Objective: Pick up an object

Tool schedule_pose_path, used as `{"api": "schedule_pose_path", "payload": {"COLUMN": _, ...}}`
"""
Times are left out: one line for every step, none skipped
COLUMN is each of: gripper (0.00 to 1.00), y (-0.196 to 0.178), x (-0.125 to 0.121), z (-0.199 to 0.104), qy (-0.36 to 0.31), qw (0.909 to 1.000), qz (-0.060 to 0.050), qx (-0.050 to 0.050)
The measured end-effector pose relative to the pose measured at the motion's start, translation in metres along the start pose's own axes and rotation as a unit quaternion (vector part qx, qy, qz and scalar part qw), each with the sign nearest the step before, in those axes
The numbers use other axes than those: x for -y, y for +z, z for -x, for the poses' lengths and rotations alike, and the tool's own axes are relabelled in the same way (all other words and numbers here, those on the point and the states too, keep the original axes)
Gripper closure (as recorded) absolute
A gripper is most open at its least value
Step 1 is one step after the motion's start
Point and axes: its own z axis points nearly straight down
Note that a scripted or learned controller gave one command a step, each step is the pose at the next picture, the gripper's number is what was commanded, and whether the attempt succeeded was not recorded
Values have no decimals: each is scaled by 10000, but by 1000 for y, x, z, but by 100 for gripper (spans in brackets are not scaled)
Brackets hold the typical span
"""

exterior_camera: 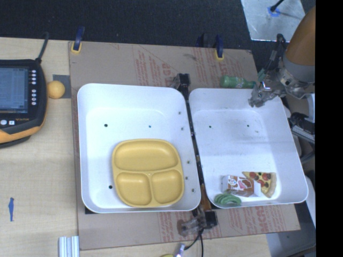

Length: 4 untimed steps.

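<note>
Hovering at the right white bin's [292, 143] far right corner, our metal two-finger gripper [259, 99] grasps nothing. We must next descend toward the pizza-slice toy [261, 182] at the near edge.

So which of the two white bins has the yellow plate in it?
The left bin. The yellow divided plate lies in its near half, while the right bin holds small things in its near corner: a pizza slice and a green piece.

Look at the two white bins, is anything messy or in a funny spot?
A little. A green object lies on the cardboard outside the right bin, past its far rim. Inside, the pizza slice, snack packet and green coil crowd the near edge. The yellow tray sits slightly askew.
</note>
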Motion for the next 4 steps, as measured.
{"api": "schedule_pose_path", "payload": {"gripper": 100, "y": -11, "x": -1, "z": 1, "qy": -3, "qw": 10000, "qz": 17, "qx": 5}}
{"api": "schedule_pose_path", "payload": {"gripper": 100, "y": -21, "x": -1, "z": 1, "qy": -6, "qw": 10000, "qz": 40, "qx": 13}}
{"api": "schedule_pose_path", "payload": {"gripper": 100, "y": -32, "x": -2, "z": 2, "qy": -8, "qw": 10000, "qz": 72, "qx": 23}}
{"api": "schedule_pose_path", "payload": {"gripper": 0, "y": -32, "x": -2, "z": 2, "qy": -9, "qw": 10000, "qz": 70, "qx": 24}}
